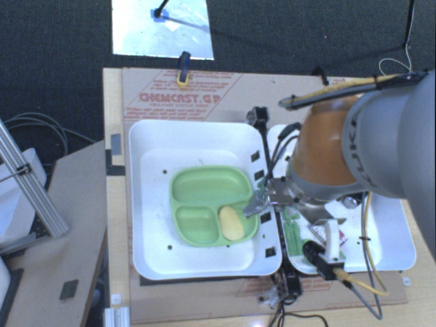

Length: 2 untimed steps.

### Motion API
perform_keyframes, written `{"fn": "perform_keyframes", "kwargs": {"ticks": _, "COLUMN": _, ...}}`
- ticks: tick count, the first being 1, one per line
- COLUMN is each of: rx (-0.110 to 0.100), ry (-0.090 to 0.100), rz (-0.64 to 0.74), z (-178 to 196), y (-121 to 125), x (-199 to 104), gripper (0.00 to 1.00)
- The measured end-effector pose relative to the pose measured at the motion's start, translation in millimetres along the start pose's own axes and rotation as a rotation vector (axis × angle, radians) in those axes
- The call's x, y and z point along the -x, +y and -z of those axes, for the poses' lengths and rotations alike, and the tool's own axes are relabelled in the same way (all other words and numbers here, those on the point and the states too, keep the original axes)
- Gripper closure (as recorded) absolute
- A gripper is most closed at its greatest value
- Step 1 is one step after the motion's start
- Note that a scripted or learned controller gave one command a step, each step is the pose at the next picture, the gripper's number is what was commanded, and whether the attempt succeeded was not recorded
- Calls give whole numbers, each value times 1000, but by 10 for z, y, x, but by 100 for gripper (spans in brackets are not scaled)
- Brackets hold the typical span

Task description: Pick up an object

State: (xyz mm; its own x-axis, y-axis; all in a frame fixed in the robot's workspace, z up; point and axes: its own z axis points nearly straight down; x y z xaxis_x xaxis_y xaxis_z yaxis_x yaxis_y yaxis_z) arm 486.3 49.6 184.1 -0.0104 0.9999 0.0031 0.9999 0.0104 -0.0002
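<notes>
A green divided tray (pixel 204 199) lies in the left white bin (pixel 153 176). A yellow oval object (pixel 231 223) rests in the tray's lower right compartment. My gripper (pixel 257 204) hangs low over the tray's right rim, just above and to the right of the yellow object, near the wall between the two bins. Nothing can be seen held in it. The grey arm with its orange band (pixel 327 148) covers much of the right bin (pixel 395 251), where a green object (pixel 293 236) and a white and red item (pixel 332 240) lie partly hidden.
Both bins sit on a cardboard sheet (pixel 180 97) on the bench. Cables (pixel 361 285) trail from the arm over the right bin's front edge. A metal frame (pixel 27 182) stands at the left. The left bin's floor around the tray is bare.
</notes>
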Motion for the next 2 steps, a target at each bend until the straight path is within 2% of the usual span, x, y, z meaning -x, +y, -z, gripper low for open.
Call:
{"fn": "perform_keyframes", "kwargs": {"ticks": 1, "rx": 1, "ry": -4, "rz": -14, "z": 4, "y": 0, "x": 613, "gripper": 0}}
{"fn": "perform_keyframes", "kwargs": {"ticks": 2, "rx": 2, "ry": 0, "rz": 1, "z": 1, "y": 3, "x": -185, "gripper": 0}}
